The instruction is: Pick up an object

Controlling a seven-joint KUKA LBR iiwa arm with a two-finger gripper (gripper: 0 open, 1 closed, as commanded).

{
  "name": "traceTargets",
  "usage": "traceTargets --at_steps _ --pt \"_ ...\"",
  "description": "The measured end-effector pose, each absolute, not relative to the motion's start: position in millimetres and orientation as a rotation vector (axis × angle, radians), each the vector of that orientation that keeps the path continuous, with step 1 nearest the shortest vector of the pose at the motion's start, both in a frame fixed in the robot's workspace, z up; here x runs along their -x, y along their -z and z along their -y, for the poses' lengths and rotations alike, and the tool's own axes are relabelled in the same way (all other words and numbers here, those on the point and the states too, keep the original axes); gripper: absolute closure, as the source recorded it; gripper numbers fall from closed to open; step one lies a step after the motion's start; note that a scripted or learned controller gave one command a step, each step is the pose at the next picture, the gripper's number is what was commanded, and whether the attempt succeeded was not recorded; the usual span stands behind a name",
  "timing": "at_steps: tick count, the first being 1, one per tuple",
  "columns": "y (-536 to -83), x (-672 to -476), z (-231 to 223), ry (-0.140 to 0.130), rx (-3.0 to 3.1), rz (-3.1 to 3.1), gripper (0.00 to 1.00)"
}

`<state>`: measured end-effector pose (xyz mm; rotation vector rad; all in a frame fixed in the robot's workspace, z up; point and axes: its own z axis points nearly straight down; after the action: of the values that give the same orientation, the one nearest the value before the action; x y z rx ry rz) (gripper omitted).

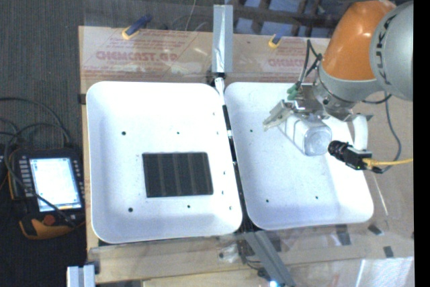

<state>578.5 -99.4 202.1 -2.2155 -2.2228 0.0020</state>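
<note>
In the left bin, a dark ribbed rectangular object lies flat near the middle. The gripper hangs over the right bin, well apart from it; its grip state cannot be told.

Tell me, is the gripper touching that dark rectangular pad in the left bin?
Apart. The camera view shows the gripper over the right bin, while the dark pad lies in the left bin, with the bins' rims between them.
</note>
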Motion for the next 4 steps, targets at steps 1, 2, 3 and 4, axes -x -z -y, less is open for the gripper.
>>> traceTargets --at_steps 1,2,3,4 --pt "-214.1 -569.9 168.2 -0.002 2.207 2.235 0.00" --pt "-255.4 -559.6 217.5 -0.003 2.240 2.202 0.00" --pt "-263.7 -560.4 215.8 -0.001 2.235 2.204 1.00" --pt "-296.7 -582.2 171.0 -0.005 2.580 1.791 1.00"
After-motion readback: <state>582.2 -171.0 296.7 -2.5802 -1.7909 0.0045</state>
